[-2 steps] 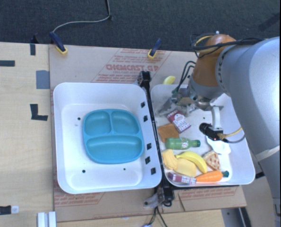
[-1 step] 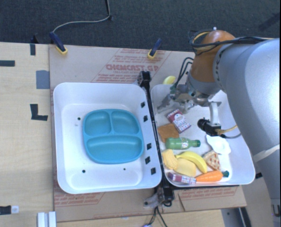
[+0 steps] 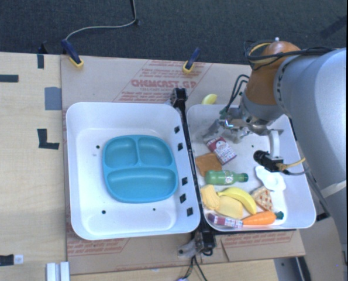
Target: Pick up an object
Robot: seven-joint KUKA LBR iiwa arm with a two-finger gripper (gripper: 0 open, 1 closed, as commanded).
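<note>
On the left part of the frame the bench (image 3: pixel 21 174) is bare pale wood with some dark tape marks. Next comes the left bin (image 3: pixel 80 122), and a blue divided plate (image 3: pixel 141 168) lies flat in its middle. To the right, touching it along a black clip edge, is the right bin (image 3: pixel 305 209) with many small things. A red and white packet (image 3: pixel 223 151) lies in its upper part, with a brown flat piece (image 3: pixel 207 163) just below it. A small green bottle (image 3: pixel 226 178) lies on its side near the centre. Below are a banana (image 3: pixel 242 198), a yellow piece (image 3: pixel 210 196) and a carrot (image 3: pixel 259 219) near the lower rim. The end effector (image 3: pixel 232 124) hangs over the upper part of this bin, just above the packet. Its fingers are hard to see, so I cannot tell how open it is, and nothing is clearly in its grip. The grey arm (image 3: pixel 320 110) fills the right side.
</note>
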